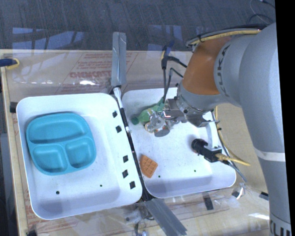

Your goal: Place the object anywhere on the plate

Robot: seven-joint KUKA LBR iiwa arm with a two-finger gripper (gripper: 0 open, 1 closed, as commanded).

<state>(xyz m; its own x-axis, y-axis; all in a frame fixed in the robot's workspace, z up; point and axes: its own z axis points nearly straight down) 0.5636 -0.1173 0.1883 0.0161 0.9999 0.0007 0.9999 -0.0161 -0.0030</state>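
Hovering low in the right bin (192, 180), the gripper (159, 123) is sitting right at a green object (146, 114), though its grip is too blurred to call either way. Nothing is resting on the blue plate (60, 142) in the left bin (67, 198) yet, so the whole carry across is remaining; a waffle-like orange piece (148, 166) is lying nearby.

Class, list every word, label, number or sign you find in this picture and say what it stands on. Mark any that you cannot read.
Red print on the clear sheet covering the bench behind the bins: several lines of mirrored, blurred lettering, too faint to read.
Dark lettering on the grey arm beside its orange band: seen at a steep angle, not readable.
Blue plate, orange waffle, white bins: no text visible.
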